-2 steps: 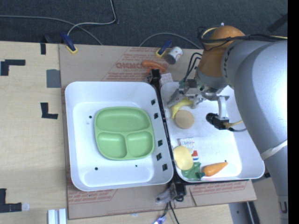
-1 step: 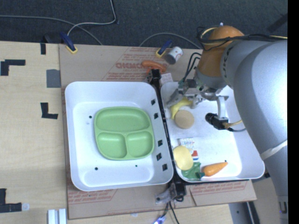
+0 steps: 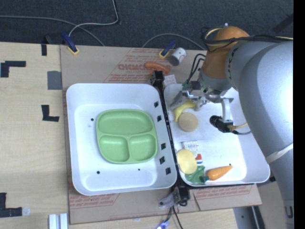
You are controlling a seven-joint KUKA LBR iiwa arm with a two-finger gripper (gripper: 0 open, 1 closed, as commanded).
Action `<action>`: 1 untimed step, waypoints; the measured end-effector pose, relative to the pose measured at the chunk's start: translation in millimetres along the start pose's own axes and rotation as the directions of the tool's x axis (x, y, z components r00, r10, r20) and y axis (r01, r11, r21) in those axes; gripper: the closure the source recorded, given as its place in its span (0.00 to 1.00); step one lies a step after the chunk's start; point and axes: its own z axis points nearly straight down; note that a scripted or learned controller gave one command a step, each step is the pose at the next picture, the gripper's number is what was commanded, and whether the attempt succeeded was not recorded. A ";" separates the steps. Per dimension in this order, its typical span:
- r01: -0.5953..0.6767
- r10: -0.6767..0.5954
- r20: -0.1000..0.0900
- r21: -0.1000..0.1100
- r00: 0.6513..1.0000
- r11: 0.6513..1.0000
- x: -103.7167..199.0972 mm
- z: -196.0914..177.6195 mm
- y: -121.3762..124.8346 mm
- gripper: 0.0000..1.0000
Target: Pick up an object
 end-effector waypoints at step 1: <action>0.001 -0.001 0.000 0.000 1.000 1.000 0.3 -9.8 0.0 1.00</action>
